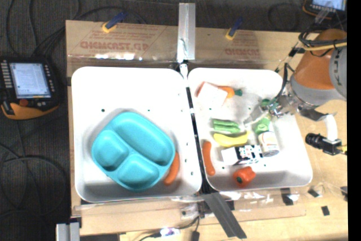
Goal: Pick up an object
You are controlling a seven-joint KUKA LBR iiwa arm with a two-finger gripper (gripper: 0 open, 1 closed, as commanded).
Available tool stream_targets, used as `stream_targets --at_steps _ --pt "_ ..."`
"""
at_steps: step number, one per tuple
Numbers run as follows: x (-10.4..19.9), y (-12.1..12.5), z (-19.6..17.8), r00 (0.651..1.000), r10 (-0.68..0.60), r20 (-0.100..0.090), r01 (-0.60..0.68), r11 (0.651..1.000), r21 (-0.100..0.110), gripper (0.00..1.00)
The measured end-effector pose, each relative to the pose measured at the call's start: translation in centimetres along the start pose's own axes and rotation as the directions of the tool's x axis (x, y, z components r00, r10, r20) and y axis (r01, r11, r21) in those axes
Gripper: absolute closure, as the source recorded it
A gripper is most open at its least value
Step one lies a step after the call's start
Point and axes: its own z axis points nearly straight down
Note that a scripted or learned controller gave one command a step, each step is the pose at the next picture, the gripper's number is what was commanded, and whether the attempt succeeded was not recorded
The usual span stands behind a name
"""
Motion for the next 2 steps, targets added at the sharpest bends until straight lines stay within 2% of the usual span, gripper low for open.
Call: stream_targets --at_steps 1,2 --pt "0.0 0.1 -0.9 1.0 0.0 0.0 0.0 1.0 -0.001 1.0" --pt "-1.4 2.9 1.0 0.983 -0.182 0.018 0.183 0.983 -0.008 1.0"
